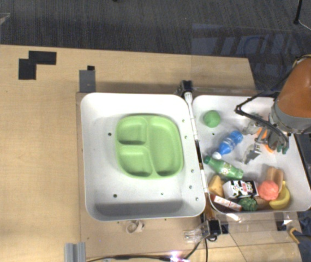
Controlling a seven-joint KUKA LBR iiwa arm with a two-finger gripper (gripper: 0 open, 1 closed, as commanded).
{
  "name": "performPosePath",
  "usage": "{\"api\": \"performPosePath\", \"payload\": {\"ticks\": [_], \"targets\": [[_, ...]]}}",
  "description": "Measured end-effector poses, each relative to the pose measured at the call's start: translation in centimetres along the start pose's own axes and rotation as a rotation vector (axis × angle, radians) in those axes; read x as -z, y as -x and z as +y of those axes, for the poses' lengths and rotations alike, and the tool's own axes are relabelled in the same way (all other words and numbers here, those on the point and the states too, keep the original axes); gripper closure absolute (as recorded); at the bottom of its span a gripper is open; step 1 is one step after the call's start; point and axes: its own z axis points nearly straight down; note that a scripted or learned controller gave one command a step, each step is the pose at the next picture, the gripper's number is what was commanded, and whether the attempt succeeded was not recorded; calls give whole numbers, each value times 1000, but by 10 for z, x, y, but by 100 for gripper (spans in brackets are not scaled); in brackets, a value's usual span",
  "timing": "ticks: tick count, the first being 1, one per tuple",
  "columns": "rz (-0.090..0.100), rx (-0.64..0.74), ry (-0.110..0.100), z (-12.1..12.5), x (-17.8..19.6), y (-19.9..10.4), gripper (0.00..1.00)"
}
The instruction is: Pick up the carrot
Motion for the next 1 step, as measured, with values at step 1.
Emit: {"api": "performPosePath", "payload": {"ticks": [1], "targets": [[-1,-175,-1,-13,-1,20,0]]}}
